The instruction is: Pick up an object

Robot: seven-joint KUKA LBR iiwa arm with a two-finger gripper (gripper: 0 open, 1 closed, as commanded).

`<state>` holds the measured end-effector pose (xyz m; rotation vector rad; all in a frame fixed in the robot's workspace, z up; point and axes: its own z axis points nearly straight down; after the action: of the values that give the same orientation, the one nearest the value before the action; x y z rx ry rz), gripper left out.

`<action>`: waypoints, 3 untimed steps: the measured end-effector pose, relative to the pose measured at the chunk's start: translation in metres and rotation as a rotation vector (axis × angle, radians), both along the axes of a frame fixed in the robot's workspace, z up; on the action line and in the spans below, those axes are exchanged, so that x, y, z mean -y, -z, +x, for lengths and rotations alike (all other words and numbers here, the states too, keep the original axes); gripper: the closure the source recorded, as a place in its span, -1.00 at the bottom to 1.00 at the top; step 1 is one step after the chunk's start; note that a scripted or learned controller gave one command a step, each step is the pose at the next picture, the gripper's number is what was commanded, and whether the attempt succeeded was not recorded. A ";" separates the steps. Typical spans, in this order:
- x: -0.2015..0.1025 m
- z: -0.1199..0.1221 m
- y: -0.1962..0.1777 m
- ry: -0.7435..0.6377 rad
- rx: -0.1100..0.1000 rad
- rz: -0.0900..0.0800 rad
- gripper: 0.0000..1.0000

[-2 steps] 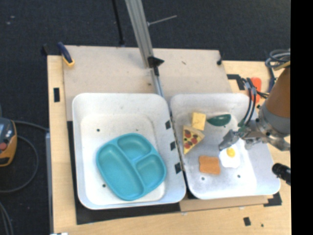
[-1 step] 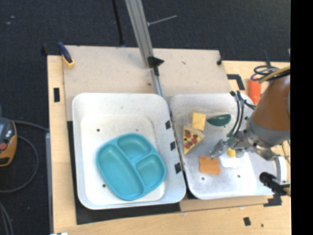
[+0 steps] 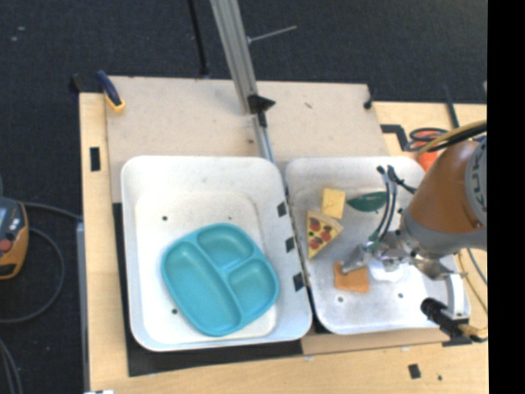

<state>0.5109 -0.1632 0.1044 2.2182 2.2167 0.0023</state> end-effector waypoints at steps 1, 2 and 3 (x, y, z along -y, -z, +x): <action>0.001 0.003 -0.014 0.004 0.009 -0.001 1.00; 0.001 0.014 -0.071 -0.004 0.002 0.000 1.00; 0.006 0.018 -0.135 -0.004 0.004 -0.001 1.00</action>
<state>0.5285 -0.1689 0.2393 2.2119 2.2185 0.0058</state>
